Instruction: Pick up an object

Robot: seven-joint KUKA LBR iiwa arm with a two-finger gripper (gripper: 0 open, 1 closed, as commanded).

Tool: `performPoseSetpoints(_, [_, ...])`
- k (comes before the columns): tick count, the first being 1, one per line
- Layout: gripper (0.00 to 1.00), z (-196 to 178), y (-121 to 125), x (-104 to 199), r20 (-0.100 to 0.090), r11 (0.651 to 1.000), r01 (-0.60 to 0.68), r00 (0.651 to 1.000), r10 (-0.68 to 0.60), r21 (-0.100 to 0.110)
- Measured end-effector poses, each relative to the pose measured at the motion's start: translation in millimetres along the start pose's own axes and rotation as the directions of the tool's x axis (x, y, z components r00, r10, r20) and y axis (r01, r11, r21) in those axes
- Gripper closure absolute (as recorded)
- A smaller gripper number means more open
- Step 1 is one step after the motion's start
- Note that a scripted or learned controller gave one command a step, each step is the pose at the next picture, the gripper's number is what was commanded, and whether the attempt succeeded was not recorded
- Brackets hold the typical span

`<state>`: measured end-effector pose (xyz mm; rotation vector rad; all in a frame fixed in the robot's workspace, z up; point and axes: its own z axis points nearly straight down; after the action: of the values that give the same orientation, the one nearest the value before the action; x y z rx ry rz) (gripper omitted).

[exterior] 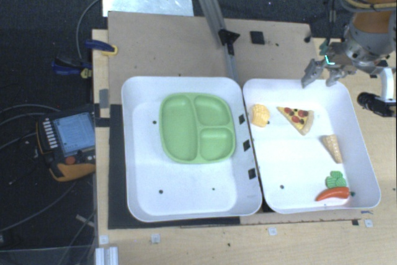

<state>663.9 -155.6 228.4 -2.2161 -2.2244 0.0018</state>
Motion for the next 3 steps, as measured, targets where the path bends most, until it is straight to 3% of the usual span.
performPoseSetpoints(1, [0.00, -2.3, 1.0, 0.0, 0.001, 1.000, 0.001, 1.000, -0.001, -0.005])
performPoseSetpoints(3, [0.00, 81.6, 0.7, 8.0, 0.001, 1.000, 0.004, 1.000, -0.004, -0.001])
